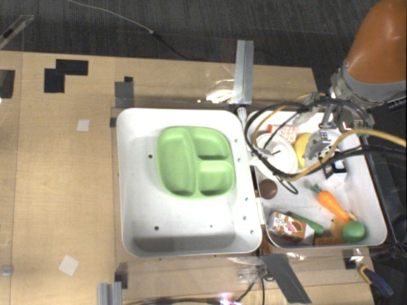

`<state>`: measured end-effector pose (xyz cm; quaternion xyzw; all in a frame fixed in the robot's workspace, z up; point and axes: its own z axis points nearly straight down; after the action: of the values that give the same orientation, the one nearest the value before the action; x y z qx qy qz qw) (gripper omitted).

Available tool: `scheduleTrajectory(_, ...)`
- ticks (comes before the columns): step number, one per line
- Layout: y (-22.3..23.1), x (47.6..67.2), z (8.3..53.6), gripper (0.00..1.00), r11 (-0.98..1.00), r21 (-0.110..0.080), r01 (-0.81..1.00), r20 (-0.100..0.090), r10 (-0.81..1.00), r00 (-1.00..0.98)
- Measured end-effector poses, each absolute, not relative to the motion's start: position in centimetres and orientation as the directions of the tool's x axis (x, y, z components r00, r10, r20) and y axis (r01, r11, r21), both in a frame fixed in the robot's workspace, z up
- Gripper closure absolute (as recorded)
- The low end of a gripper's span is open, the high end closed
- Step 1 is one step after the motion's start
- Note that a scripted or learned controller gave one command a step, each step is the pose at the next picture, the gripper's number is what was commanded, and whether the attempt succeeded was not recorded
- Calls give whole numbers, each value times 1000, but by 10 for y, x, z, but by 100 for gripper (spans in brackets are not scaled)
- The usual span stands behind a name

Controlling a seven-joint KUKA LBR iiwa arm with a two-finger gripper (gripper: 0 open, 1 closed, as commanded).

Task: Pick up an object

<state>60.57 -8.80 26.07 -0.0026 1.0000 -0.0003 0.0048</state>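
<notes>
Carrot, orange, lies in the right bin at roughly 5 o'clock from the gripper, near but apart. Gripper sits low over the bin's upper half amid looping cables; finger state cannot be told. Yellow item just at its 8 o'clock. Green ball at the carrot's 5 o'clock. Brown round piece at 9 o'clock. Left bin holds a green divided plate.
</notes>
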Motion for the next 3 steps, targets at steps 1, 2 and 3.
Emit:
scheduleTrajectory(1,-124,571,191,0,999,-1,-37,-3,-37,-999)
scheduleTrajectory(2,-127,544,115,0,997,0,77,-4,77,-997)
scheduleTrajectory(3,-149,537,91,0,996,-1,88,-18,88,-996)
